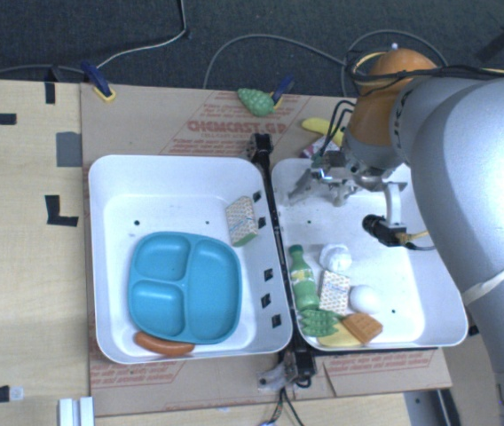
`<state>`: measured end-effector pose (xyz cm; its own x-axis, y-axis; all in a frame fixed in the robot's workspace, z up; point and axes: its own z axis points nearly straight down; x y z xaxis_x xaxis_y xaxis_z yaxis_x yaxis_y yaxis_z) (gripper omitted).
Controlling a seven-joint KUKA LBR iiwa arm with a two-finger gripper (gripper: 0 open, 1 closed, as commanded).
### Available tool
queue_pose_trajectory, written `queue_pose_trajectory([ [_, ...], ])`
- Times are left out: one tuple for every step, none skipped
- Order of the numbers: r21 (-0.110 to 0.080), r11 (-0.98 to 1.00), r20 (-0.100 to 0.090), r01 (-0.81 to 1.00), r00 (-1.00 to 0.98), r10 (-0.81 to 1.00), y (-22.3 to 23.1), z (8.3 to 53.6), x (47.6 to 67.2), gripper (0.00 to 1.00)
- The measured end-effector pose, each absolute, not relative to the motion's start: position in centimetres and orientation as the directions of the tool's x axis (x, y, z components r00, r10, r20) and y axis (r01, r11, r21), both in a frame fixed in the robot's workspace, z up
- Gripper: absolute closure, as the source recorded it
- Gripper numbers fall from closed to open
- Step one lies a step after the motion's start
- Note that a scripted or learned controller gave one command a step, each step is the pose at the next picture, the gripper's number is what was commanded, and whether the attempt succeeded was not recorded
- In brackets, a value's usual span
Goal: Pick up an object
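Note:
My gripper (325, 183) hangs low over the far end of the right bin (412, 278), near its back left corner, with nothing visibly under it. Nearer the front of that bin lie a green bottle (299, 278), a white round cap-like piece (334, 258), a checked cracker (334, 289), a white egg (364, 299), a green leafy toy (317, 320) and an orange wedge (361, 328). They are well in front of the gripper and apart from it.
The left bin (110, 238) holds a blue divided plate (185, 287), a sausage (163, 344) at its front edge and a checked block (242, 218) against the divider. A green toy (256, 101) and a yellow piece (321, 126) lie on the cardboard behind the bins.

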<state>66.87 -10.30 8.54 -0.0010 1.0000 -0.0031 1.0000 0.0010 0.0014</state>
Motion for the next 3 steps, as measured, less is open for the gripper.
queue_pose_trajectory([
  [0.001, 0.001, -0.003, 1.0, -0.001, 1.0, -9.5, 8.5, 66.9, 0.0],
  [0.002, 0.001, -0.003, 1.0, -0.001, 1.0, -9.7, 8.6, 65.3, 0.0],
  [0.001, 0.001, -0.001, 1.0, -0.001, 1.0, -9.3, 8.5, 66.7, 0.0],
])
